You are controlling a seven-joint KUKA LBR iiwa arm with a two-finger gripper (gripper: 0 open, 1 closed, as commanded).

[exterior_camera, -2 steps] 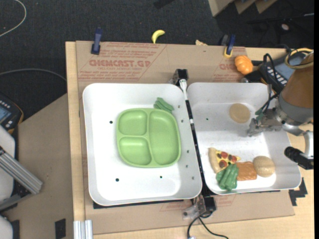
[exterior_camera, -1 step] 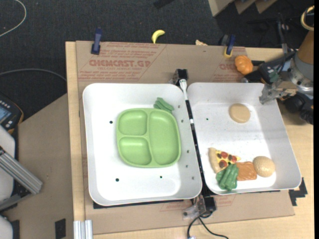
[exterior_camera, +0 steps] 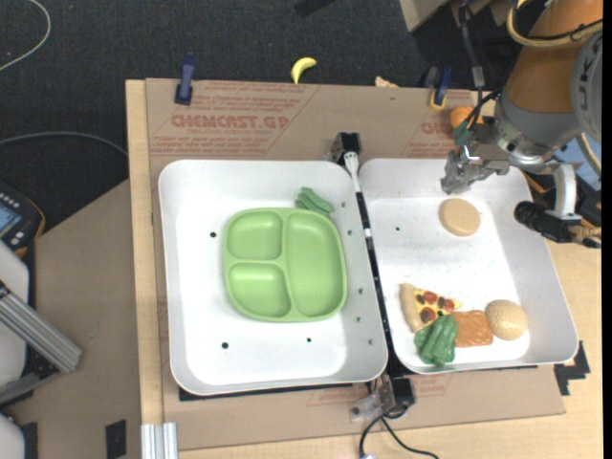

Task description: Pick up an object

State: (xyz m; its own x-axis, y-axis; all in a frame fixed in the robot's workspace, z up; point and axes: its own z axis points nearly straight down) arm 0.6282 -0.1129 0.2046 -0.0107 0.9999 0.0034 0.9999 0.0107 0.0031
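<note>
My gripper (exterior_camera: 463, 176) hangs over the far end of the right bin (exterior_camera: 535, 285), just above and behind a round tan bun (exterior_camera: 460, 217). Nothing is visible between its fingers. At the bin's near end lie a pizza slice (exterior_camera: 427, 304), a green leafy vegetable (exterior_camera: 438, 340), an orange-brown piece (exterior_camera: 472, 328) and a second tan bun (exterior_camera: 506, 318), all crowded together. In the left bin (exterior_camera: 191, 285) sits a green divided plate (exterior_camera: 285, 263), with a small green item (exterior_camera: 314, 200) at its far edge.
A black divider bar (exterior_camera: 362, 228) runs between the bins. On the cardboard base, blue clamps (exterior_camera: 184, 79) stand at the far edge, a yellow banana (exterior_camera: 302, 67) lies beyond it, and a small orange object (exterior_camera: 462, 117) sits behind the gripper.
</note>
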